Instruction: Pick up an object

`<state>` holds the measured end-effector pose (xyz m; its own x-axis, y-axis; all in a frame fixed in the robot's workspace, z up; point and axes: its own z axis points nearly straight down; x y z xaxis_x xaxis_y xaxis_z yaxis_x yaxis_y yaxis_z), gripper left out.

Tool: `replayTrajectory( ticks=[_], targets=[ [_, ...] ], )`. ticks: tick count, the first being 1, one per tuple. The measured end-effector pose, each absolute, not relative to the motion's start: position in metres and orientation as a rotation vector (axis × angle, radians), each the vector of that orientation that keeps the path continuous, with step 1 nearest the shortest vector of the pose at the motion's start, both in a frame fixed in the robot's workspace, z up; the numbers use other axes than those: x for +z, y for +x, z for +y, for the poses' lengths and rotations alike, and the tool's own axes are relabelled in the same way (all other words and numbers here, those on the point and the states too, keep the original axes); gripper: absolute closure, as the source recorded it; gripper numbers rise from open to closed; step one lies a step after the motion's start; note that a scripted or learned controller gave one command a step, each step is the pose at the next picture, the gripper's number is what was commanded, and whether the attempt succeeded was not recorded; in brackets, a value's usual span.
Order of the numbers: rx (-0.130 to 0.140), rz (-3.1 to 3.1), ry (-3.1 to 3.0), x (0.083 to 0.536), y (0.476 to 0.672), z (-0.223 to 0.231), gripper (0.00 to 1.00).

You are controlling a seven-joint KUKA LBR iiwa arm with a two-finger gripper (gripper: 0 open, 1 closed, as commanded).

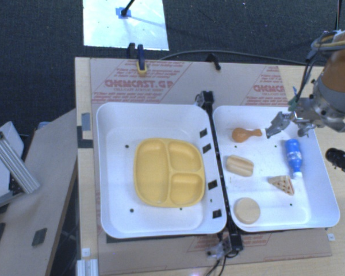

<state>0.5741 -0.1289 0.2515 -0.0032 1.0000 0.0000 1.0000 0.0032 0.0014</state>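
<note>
Two-finger metal gripper (290,125) open, gripping nothing, above right white bin (328,203); just beside blue plastic bottle (293,157); near orange drumstick-shaped toy (245,134).

Two bins sit side by side on the bench (86,223), touching along their inner walls. The left bin (112,154) holds a divided tray (169,172) near its centre. The right bin (322,209) holds five things. Taking that bin's centre as the clock's middle, a drumstick-shaped piece (245,134) lies at about eleven o'clock, a bread roll (240,165) at nine, a round disc (247,210) at seven, a wedge-shaped slice (282,184) at five, and a bottle (294,157) at three, lying lengthwise just above the slice. The gripper (290,123) hangs over the bin at about one o'clock, between the drumstick-shaped piece and the bottle.
</note>
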Motion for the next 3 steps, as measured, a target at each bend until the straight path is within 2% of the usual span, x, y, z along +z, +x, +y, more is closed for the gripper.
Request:
replayTrajectory(
  ticks=[1,3],
  targets=[
    [-0.001,2.223,2.221,0.194,0.582,-0.133,0.00],
    [-0.001,2.224,2.220,0.088,0.578,-0.142,0.00]
  ],
)
